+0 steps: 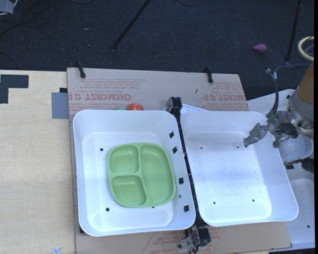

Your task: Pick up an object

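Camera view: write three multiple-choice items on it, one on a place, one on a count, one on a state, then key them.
1. Where does the green tray lie?
A. in the left bin
B. in the right bin
C. on the bare bench

2. How many compartments does the green tray have?
A. two
B. three
C. five

3. How does the end effector stand to the green tray?
A. it grips the tray
B. it rests on the tray
C. it is apart from it, over the right bin

Key: 1 A, the tray sits on the left bin's floor. 2 B, two compartments sit beside one long one. 3 C, the end effector is at the right bin's far right corner.
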`<act>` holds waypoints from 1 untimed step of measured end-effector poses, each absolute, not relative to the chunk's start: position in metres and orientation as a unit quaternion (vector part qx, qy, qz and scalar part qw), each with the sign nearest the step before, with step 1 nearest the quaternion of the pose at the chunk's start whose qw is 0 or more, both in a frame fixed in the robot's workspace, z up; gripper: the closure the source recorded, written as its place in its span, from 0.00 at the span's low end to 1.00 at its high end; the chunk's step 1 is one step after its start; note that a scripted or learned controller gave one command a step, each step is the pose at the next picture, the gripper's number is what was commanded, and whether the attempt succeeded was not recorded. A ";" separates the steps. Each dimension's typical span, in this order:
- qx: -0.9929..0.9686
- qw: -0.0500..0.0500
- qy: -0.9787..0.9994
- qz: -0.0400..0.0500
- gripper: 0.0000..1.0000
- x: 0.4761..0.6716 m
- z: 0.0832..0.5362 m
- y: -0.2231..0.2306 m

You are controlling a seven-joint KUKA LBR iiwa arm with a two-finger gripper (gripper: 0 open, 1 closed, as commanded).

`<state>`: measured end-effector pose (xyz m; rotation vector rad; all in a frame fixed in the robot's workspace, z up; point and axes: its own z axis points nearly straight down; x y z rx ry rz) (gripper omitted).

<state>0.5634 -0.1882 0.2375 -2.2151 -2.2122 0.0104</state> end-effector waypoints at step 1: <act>-0.707 0.001 -0.707 0.001 0.00 0.566 0.243 -0.188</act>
